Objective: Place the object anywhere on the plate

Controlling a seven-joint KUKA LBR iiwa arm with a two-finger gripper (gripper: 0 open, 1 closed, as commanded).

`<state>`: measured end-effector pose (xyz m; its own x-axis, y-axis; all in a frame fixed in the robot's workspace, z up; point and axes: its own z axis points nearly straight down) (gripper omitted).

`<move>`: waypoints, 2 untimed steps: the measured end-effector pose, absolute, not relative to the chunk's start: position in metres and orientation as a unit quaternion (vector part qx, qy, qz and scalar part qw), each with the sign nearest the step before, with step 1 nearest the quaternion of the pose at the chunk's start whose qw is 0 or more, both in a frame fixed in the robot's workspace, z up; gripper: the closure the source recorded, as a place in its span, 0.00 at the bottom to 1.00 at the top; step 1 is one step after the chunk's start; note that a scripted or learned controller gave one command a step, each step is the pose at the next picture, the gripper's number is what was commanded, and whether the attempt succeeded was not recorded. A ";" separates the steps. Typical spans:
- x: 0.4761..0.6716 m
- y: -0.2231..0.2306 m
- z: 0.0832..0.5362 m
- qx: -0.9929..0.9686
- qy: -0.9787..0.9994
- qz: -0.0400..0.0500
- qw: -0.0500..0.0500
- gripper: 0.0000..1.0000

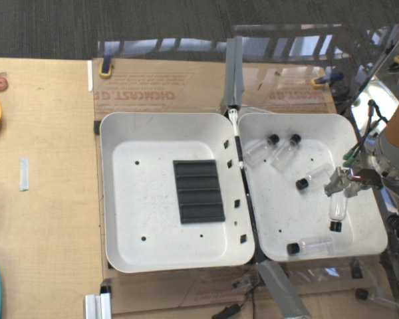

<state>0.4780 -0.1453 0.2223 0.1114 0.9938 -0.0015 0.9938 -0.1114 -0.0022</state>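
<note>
Two shallow white bins sit side by side on the bench: the left bin (120, 178) holds a black ribbed plate (199, 191) lying flat near its middle, and the right bin (279, 244) holds several small clear vials with black caps. The gripper (339, 186) reaches in from the right and hangs over the right part of the right bin, its metal fingers pointing down and left; how far apart they stand cannot be told. Directly below the fingertips one vial (336, 211) stands roughly on end, cap toward the near side, its clear upper end touching or just under the gripper, though whether it is actually clasped cannot be told. Just left of the gripper lies another vial (307, 181), cap toward the left. Two more vials (282, 153) lie tilted at the far side of the bin, caps pointing away, and a fifth vial (309, 246) lies along the near wall. All vials are well apart from the plate, which lies in the other bin, left of the gripper.
</note>
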 end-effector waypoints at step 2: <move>0.527 -0.018 0.190 -0.571 -0.821 0.001 0.001 1.00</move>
